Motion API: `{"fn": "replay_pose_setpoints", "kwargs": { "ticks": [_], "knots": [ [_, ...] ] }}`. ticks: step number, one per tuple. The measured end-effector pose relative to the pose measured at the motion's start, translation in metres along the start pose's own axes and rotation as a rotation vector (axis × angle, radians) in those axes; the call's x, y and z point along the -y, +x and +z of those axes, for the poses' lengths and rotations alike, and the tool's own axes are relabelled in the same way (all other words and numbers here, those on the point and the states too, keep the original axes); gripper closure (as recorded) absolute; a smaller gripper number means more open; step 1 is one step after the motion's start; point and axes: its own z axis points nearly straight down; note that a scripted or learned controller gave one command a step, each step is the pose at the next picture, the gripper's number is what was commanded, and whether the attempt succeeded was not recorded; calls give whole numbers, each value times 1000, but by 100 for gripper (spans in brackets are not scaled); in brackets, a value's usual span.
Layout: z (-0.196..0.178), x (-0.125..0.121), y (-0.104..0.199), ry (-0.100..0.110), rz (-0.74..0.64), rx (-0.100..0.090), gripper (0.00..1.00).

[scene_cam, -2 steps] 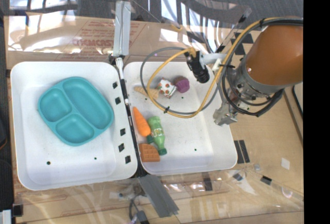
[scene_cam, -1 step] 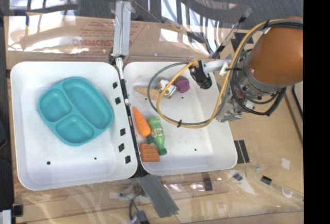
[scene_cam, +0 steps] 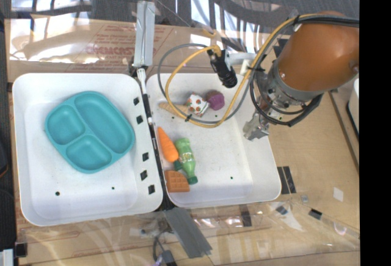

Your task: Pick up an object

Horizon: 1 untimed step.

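The gripper (scene_cam: 257, 128) hangs over the right bin's (scene_cam: 244, 179) right edge, apparently holding nothing; its opening cannot be told. Pickable toys cluster left: carrot (scene_cam: 167, 143), bottle (scene_cam: 186, 161), waffle (scene_cam: 177, 181). The left bin holds a plate (scene_cam: 89, 131).

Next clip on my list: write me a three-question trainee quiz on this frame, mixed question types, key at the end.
1. True or false: the teal divided plate lies in the left bin.
2. Which thing lies nearest the purple toy? A) orange carrot B) white spotted toy C) waffle-like brown piece
3. Fill in: the green bottle lies in the ____ bin, beside the carrot.

Key
1. True.
2. B; the two sit close together at the far side of the right bin.
3. Right.

The gripper is over the right bin's right edge, with nothing seen between its fingers.
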Motion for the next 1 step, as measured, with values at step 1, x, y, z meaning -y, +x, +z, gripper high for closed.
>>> {"fn": "replay_pose_setpoints", "kwargs": {
  "ticks": [1],
  "knots": [
    [-33,-18,-4,8,-236,-13,100]
  ]
}}
